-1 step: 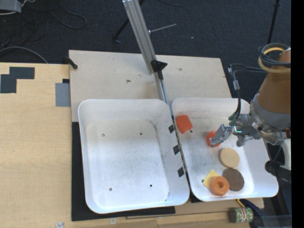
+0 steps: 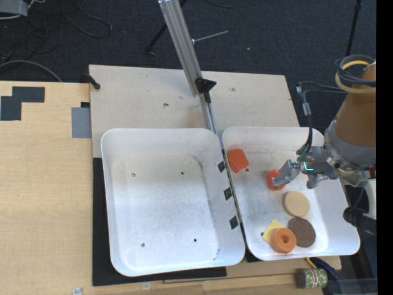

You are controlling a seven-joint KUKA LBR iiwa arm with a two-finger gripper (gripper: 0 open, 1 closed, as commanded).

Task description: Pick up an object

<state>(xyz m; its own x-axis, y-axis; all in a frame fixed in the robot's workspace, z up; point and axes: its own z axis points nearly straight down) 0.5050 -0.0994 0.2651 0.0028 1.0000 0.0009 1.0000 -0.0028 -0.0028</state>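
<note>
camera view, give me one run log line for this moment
tool at small red object | right bin | grasp unconfirmed | orange block untouched

this is looking like a robotics lab or test cell rather than a home: two shallow white plastic bins [image 2: 161, 198] are sitting side by side on a pale plywood bench top [image 2: 153, 97], with a slanted aluminium extrusion post [image 2: 182, 42] rising between them. black cables [image 2: 73, 17] are trailing loose across the dark carpeted floor [image 2: 276, 23] behind the bench, and a grey industrial arm with an orange band [image 2: 357, 118] is reaching in over the right-hand bin. a light wooden table panel with grey patches [image 2: 43, 183] is standing beside the bench.
</note>
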